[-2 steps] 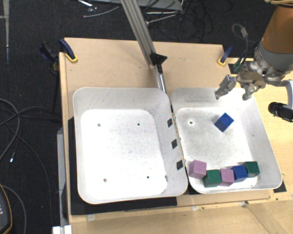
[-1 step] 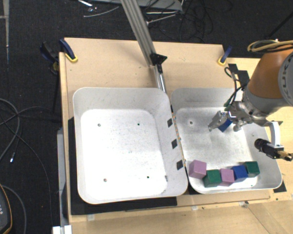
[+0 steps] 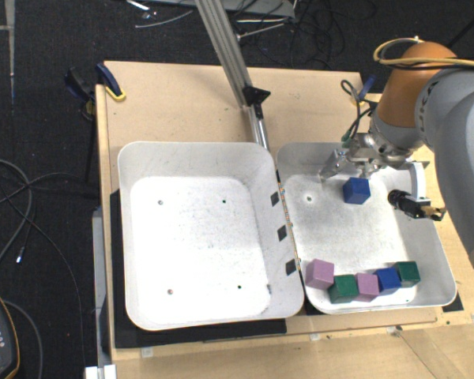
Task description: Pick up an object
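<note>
Arm (image 3: 426, 93) hangs over the right bin (image 3: 363, 235), blue cube (image 3: 356, 190) right beneath its wrist, five cubes (image 3: 363, 281) lining the near wall.

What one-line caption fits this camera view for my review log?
Arm's pincer poised at a blue cube in the right bin; five more cubes line that bin's near edge.

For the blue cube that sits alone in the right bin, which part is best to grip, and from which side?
Grip the lone blue cube across two opposite flat side faces, coming from straight above. It likely suits this because it stands apart from the row of cubes, with bare bin floor around it. The pincer is just above it.
</note>
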